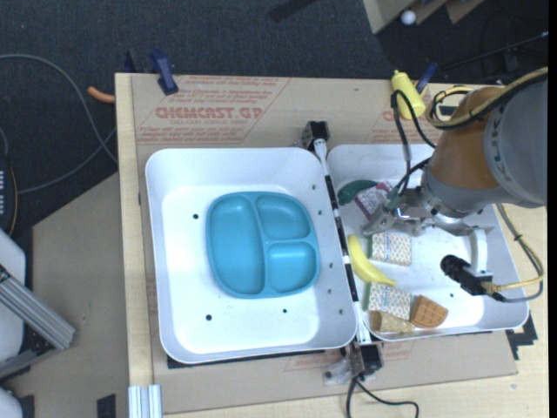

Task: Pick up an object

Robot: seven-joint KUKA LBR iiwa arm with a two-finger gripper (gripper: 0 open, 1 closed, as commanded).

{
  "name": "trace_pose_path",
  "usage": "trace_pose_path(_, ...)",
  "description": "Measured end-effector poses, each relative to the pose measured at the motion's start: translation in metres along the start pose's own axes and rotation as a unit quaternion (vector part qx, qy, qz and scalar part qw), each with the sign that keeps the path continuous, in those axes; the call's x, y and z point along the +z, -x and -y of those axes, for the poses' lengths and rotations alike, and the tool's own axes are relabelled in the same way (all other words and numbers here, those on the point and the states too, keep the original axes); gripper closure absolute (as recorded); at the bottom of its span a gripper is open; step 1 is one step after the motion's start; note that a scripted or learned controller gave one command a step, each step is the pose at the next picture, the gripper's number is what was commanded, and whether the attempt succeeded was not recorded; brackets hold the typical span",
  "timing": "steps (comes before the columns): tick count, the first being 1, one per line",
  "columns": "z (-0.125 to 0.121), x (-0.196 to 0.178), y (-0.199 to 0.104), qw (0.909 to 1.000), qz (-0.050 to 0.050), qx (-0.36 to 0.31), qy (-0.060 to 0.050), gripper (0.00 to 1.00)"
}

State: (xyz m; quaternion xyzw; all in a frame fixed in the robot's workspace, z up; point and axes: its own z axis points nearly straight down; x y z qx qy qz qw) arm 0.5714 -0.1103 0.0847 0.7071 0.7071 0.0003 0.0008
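Over the right bin (419,273), the gripper (389,214) hung low at the end of the grey arm (522,142), whose orange band (461,159) sat just above the wrist. Whether the gripper was spread or pressed together could not be told from this slant, and nothing could be seen caught in it. Its tip stood close to a small pinkish packet (372,200), which lay beside a dark green object (352,190) near the bin's far left corner. Just below the gripper lay a patterned packet (392,248), flat on the bin floor. A yellow banana (365,264) curved along the bin's left wall, touching that packet's edge. Nearer the front wall lay a second patterned packet (389,300), and beside it a brown piece (428,312), perhaps a waffle or biscuit, with its surface too small to make out. The left bin (174,233) held a blue divided plate (261,242), sitting upright near its middle and well apart from the arm. Both bins rested side by side on the desk (218,116), whose pale top bore red printing, and a blue clamp (163,72) gripped its far edge.
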Motion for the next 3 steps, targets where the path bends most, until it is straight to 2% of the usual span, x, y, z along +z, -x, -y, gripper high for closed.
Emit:
trace_pose_path(1, -0.039, 0.0, -0.018, 1.0, 0.0, 0.0, 0.0, 0.0)
trace_pose_path(2, -0.081, 0.0, -0.003, 1.0, 0.0, -0.001, -0.001, 0.0)
trace_pose_path(3, -0.082, -0.011, -0.004, 1.0, 0.001, -0.001, 0.001, 1.0)
